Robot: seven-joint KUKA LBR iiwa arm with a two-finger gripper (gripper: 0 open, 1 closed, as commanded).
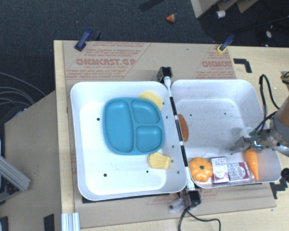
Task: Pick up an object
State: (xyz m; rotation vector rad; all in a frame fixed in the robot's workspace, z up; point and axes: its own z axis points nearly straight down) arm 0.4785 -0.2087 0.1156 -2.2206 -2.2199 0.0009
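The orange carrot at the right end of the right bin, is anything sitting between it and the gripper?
Nothing visible does. The gripper sits right at the top end of the orange carrot, near the right wall of the right white bin. The red-and-white packet lies beside the carrot, to its left in the view, off that line.

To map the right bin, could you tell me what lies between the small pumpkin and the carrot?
In the camera view, a red-and-white packet lies between the pumpkin and the carrot.
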